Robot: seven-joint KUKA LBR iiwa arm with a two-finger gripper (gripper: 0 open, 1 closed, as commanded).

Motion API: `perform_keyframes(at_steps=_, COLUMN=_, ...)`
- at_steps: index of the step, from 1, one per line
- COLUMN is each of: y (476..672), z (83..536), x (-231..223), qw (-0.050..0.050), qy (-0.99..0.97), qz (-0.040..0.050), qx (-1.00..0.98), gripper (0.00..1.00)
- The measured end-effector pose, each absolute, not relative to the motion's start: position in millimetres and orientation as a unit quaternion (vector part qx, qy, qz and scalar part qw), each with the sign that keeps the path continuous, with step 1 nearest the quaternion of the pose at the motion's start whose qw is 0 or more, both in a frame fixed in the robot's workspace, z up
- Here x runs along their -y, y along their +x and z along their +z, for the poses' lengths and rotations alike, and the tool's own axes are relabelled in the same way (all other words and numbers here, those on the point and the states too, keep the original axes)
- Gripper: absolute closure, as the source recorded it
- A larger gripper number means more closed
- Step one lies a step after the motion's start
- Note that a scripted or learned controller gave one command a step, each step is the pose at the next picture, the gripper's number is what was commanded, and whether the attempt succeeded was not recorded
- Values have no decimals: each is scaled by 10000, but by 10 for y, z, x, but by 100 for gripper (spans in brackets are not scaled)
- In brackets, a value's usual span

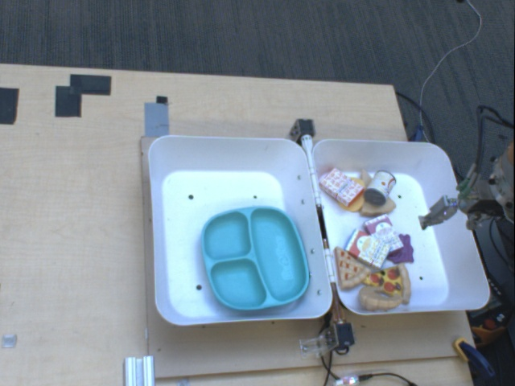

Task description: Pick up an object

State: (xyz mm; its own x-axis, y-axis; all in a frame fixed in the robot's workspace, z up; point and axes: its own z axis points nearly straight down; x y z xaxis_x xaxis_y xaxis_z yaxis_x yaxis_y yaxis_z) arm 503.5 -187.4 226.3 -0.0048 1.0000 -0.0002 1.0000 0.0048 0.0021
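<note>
camera view, looking down at a slant on light wooden bench [72, 240] bearing two shallow white bins side by side. nearest the lower edge, in right white bin [455, 284]: tan bread-shaped toy [380, 299] at the front, touching a flat yellow-and-red pizza-slice toy [388, 280]; just left of these, a brown waffle-wedge toy [348, 268] close to the divider. behind them, a white-and-pink printed packet [375, 246] lying over a purple piece [402, 249]. further back, a pink-and-white checked square toy [341, 186] beside a tan round cookie-like toy with dark centre [376, 201]; small ring-shaped item behind it, too small to identify. all candidate objects resting on the bin floor, none lifted. in left white bin [173, 215]: teal three-compartment plastic plate [278, 252], lying flat toward the front right. at right edge of right bin: grey two-finger gripper [438, 211], low over the bin's right side, well apart from the toy cluster; fingers too blurred and small, cannot tell whether spread or pressed together; nothing seen between them. far side: dark patches on the bench, then grey carpet.
</note>
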Motion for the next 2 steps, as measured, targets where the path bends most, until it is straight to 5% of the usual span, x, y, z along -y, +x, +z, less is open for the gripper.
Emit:
perform_keyframes(at_steps=1, y=4936, z=907, x=1929, qw=5, qy=7062, qz=6, qx=-7080, gripper=0)
perform_keyframes(at_steps=2, y=4951, z=1016, x=1925, qw=18, qy=7059, qz=18, qx=-7083, gripper=100)
